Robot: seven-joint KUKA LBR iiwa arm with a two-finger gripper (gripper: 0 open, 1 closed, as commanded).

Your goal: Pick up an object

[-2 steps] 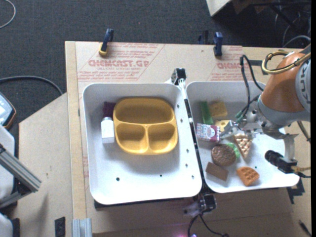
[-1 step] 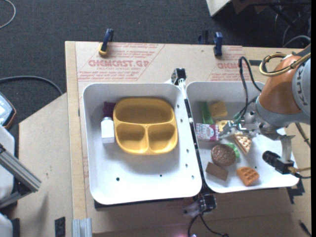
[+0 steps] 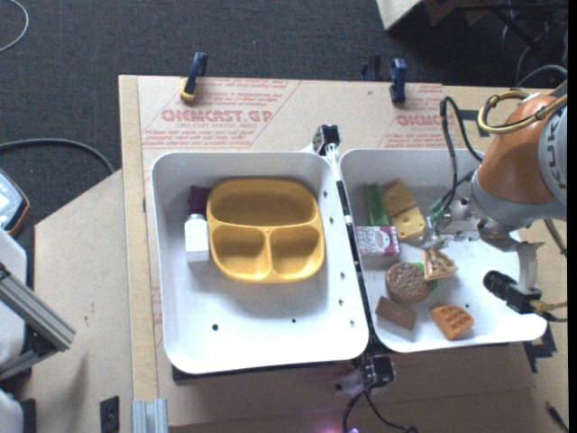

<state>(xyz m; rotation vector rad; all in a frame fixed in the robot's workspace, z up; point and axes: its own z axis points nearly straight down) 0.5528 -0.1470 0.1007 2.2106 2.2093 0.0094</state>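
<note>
Reaching in from the frame's right over the right bin; gripper hovering above the pizza slice at bin centre; fingers' state: cannot tell.

Yellow tray: smooth, glossy plastic. White bins: smooth, matt plastic. Beneath the bins, the board: matt, printed, paper-faced.
</note>
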